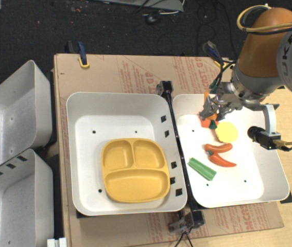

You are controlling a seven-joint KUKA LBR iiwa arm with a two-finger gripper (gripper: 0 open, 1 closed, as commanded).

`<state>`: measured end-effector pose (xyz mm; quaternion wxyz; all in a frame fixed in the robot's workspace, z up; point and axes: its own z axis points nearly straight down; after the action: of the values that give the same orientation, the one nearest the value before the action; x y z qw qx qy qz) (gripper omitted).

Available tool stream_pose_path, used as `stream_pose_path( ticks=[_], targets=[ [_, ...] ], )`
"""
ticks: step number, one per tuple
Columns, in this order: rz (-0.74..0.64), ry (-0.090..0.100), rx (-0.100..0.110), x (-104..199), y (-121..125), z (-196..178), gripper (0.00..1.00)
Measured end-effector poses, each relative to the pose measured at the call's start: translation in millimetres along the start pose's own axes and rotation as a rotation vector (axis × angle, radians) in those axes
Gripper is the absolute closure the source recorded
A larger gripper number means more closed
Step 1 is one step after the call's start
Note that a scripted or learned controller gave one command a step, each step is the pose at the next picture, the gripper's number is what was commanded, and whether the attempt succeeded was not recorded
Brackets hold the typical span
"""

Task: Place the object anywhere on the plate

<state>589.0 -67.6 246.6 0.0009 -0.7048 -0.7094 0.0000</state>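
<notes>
Pincer (210,116) over right bin — yellow object (226,132) just beside.

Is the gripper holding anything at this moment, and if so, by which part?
It cannot be told. The gripper is down over a small orange piece in the right bin, but the view does not show it between the fingers.
</notes>
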Motion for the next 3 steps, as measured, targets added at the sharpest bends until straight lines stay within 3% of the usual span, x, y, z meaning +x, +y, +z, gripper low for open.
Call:
stream_pose_path(
  ticks=[3],
  targets=[
    [-0.001, 0.000, -0.003, 156, 19, 4, 1.00]
  ],
)
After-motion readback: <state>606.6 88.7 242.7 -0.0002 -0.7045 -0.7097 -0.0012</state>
